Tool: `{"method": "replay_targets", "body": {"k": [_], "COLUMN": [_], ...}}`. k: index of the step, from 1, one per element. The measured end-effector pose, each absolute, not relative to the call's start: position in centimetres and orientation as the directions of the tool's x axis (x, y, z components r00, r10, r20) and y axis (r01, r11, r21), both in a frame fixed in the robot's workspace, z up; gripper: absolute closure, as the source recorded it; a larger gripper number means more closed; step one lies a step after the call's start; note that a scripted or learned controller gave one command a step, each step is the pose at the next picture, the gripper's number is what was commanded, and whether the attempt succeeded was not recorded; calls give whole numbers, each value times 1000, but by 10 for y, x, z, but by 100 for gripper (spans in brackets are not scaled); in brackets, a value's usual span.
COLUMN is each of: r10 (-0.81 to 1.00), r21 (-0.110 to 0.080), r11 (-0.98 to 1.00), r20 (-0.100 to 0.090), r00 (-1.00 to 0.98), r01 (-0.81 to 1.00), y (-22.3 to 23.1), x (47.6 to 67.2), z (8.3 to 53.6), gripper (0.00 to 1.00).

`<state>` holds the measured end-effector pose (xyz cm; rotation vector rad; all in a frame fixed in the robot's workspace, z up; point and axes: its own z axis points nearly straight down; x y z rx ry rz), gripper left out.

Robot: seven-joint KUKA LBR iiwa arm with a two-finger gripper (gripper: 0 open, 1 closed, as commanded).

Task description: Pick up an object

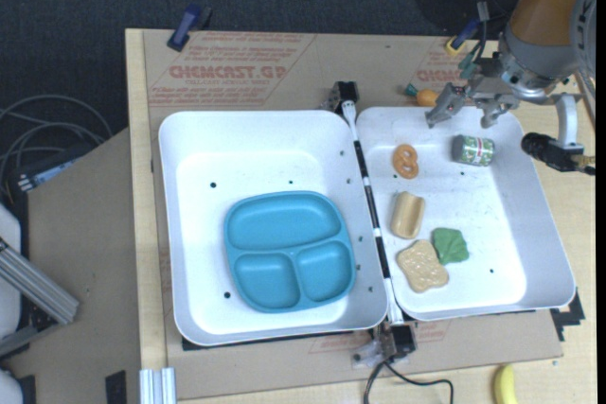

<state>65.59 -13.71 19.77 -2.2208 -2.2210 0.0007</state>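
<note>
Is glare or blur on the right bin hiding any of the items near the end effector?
Camera view: light is even and soft, with mild brightness but no washout on the right bin; the can and pretzel read clearly, slightly soft at the edges; the end effector is a little blurred.

Cut off at the edges

The arm [554,5] runs out past the top right; a yellow thing [505,385] is clipped at the bottom.

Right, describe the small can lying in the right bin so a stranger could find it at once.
Start at the right white bin and go to its far end, under the gripper. There lies a small silver can with a green label, on its side. Its neighbours are flat food pieces; it alone is metallic and cylindrical.
</note>
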Motion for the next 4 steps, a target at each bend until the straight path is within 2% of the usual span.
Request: {"method": "replay_targets", "body": {"k": [1, 2, 3, 4], "r10": [1000, 1000, 1000, 1000], "r21": [-2, -1, 0, 2], "r11": [0, 0, -1, -1], "r20": [1, 0, 0, 0], "r00": [0, 0, 1, 1], "r01": [1000, 1000, 1000, 1000], "y": [-108, -98, -93, -94], "x": [603, 558, 559, 559], "z": [177, 84, 84, 94], "gripper": [0, 0, 0, 100]}}
